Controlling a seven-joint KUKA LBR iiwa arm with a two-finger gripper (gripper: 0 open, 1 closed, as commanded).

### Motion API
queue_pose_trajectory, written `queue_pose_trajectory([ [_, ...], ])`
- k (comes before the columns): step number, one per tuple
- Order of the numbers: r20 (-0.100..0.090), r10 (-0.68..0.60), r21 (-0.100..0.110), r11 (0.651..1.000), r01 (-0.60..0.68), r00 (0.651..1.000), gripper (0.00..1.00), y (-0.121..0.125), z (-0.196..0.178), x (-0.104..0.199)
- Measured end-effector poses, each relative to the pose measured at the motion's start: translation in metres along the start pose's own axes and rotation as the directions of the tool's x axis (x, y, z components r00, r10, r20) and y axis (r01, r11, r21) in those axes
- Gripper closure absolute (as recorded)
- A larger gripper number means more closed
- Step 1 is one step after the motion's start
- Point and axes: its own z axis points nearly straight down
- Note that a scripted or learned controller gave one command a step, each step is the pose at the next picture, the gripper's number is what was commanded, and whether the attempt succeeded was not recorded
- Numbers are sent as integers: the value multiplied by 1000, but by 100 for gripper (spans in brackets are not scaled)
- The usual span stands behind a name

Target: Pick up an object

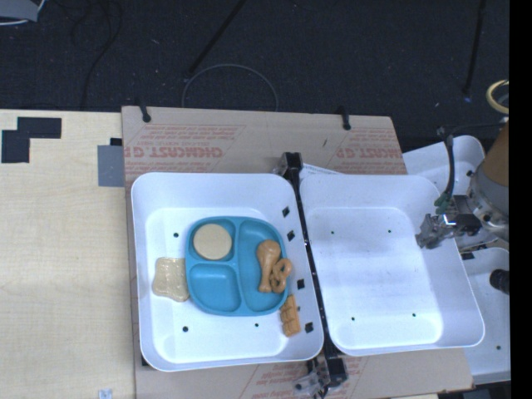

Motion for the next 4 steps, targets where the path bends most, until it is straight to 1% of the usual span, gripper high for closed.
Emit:
queue_pose_trajectory([
  [1, -3, -3, 3, 1000, 3, 1000, 100, 0, -4, 45],
  [2, -2, -4, 2, 1000, 4, 1000, 100, 14, -10, 94],
  [3, -2, -2, 3, 1000, 2, 1000, 100, 18, -6, 136],
  [4, -2, -4, 3, 1000, 4, 1000, 100, 27, -3, 198],
])
